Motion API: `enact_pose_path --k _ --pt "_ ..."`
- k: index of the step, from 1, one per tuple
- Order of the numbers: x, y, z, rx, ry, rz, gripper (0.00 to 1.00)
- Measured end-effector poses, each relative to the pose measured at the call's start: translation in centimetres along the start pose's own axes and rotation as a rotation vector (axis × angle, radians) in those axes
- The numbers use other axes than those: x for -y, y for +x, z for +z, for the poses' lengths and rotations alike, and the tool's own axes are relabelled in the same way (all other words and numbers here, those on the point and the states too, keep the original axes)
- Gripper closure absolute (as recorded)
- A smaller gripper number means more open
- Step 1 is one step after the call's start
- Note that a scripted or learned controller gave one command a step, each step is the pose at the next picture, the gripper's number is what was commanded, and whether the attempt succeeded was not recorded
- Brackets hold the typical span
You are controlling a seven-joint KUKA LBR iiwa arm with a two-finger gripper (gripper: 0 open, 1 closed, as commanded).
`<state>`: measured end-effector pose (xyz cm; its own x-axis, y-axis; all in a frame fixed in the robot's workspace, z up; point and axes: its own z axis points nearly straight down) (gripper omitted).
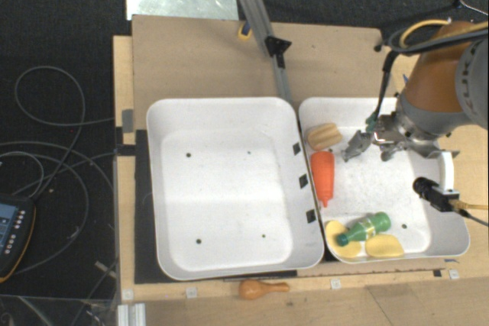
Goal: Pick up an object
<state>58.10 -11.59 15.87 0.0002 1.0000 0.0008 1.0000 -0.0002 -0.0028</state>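
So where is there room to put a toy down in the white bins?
The left bin has a bare floor from wall to wall. In the right bin, bare floor lies between the carrot and the right wall, under the hand. Its near corner is crowded: green bottle, yellow pieces.

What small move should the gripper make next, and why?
Probably shift toward the carrot and lower over it. The gripper hangs open above bare floor of the right bin, holding nothing. The carrot lies alone along the bin's left wall, apart from the bread roll and the bottle.
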Motion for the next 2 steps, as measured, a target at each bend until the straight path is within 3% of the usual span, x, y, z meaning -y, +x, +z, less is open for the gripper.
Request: enact_pose_path --k 1,2 --pt "0.6 0.5 4.9 0.006 -0.006 0.003 0.0" --pt "0.5 0.5 3.6 0.005 -0.008 0.003 1.0"
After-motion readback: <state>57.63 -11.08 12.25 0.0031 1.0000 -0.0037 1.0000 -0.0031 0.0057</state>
